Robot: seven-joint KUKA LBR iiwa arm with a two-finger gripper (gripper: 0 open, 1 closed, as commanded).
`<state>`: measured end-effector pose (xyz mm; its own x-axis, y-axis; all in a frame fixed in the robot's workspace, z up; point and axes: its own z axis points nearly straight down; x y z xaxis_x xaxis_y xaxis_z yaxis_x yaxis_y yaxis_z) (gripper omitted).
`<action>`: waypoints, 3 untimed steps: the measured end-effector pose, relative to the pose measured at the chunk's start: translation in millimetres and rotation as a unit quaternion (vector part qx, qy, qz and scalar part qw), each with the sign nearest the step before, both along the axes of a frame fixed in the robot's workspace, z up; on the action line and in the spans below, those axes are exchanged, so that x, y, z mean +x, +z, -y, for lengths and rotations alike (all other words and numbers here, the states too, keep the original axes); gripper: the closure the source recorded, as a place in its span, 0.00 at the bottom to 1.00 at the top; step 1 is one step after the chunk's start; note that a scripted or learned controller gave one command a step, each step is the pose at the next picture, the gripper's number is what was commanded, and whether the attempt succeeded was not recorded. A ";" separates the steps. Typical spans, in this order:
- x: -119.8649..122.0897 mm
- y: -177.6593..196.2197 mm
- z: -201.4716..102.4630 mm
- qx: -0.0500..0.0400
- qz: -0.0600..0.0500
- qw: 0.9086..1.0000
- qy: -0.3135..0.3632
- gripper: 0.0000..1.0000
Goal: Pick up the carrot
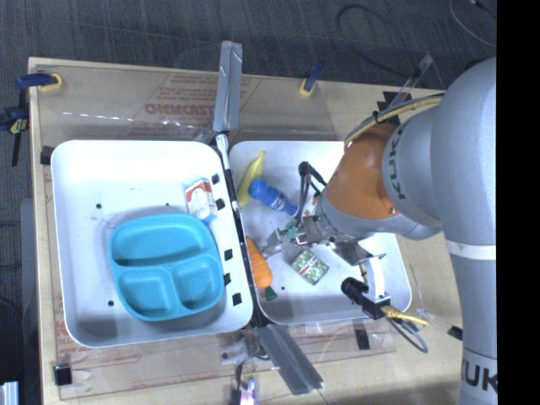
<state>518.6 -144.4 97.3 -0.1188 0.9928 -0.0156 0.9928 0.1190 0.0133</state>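
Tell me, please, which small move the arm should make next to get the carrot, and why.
Probably a short shift toward the divider between the bins. The carrot lies in the right bin, against its left wall, while the gripper hangs a little to the carrot's right and further from the camera, near a small green packet. Nothing orange sits in the gripper, so it should line up over the carrot before descending.

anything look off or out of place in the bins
Nothing looks spilled or broken. The carrot lies jammed against the right bin's left wall, and a small red-and-white carton sits tilted beside the blue tray in the left bin.
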 end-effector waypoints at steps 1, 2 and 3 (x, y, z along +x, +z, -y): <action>-0.1 -0.1 0.0 0.000 0.000 1.000 0.000 0.00; -38.5 13.4 53.7 0.008 -0.010 0.998 0.061 0.00; -35.6 -3.4 10.2 0.005 -0.005 0.999 -0.032 0.00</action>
<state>483.1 -154.6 93.9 -0.0558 0.9984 -0.0057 0.9984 0.0559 0.0044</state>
